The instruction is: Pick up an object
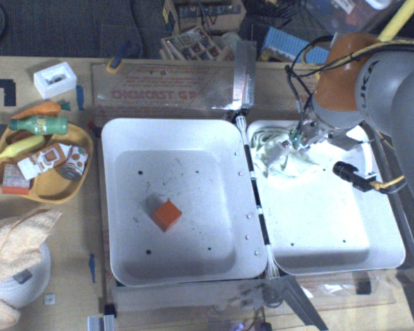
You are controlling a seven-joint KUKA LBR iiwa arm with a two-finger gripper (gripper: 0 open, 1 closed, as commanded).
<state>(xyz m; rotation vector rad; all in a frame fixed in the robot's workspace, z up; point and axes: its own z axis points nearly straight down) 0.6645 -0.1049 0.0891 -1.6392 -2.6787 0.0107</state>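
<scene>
An orange cube (168, 214) lies in the left bin (124, 254), a little left of its middle, with a small grey shadow beside it. In the right bin (345, 254), at the far left corner, sits a pale crumpled thing with green streaks (272, 156). My gripper (299, 141) hangs low over that corner, right at the pale thing's right edge, below the orange band of the wrist. Whether it touches the thing is unclear from this angle.
A metal divider (252, 185) separates the two bins. Left of the bench a yellow bowl (55, 188) holds toy food and packets, with a beige cloth (14, 247) in front of it. A white box (55, 79) and a cardboard sheet (165, 88) lie behind the bins.
</scene>
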